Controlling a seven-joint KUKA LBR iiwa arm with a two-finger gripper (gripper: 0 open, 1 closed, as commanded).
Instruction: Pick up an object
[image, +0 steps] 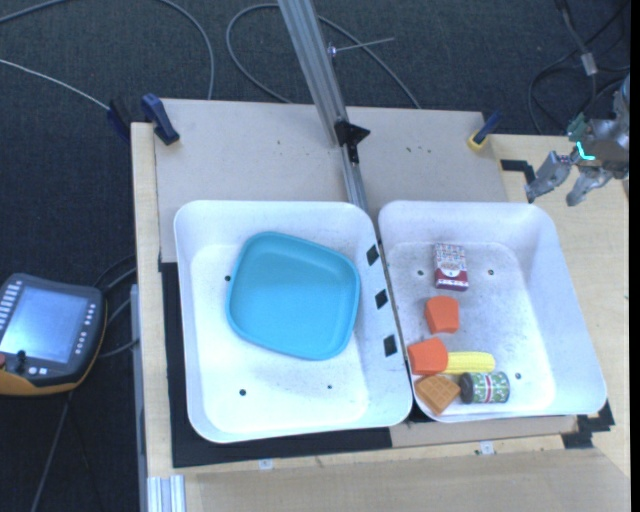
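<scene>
- Objects for picking lie in the right bin (560, 300): we count a red and white carton (451, 266), an orange block (442, 314), a second orange block (428, 355), a yellow piece (470, 362), a small can (486, 387) on its side, and a tan wafer (437, 392).
- We see the carton alone toward the far side of the bin, and the first orange block just nearer than it, apart from both neighbours.
- The other four crowd the near left corner: the second block touches the yellow piece, and the wafer lies against the can. We cannot read the can's label or the print on the carton.
- We cannot tell whether the wafer rests flat or leans up the bin wall; its near edge merges with the rim.
- In the left bin (200, 330) we see a blue plate (294, 294), a little tilted, and nothing on it.
- The gripper (563, 186) hangs beyond the far right corner of the right bin, over the bare counter (250, 140), well apart from every object. Its jaws stand apart with nothing between them, though they are small and blurred.
- Most of the arm is cut off by the picture's right edge; we make out only the wrist with a teal light.
- A metal rail (320, 75) slants in from the top and ends between the bins.
- A tablet (45, 330) lies on the floor at left, partly cut off, its screen unreadable.
</scene>
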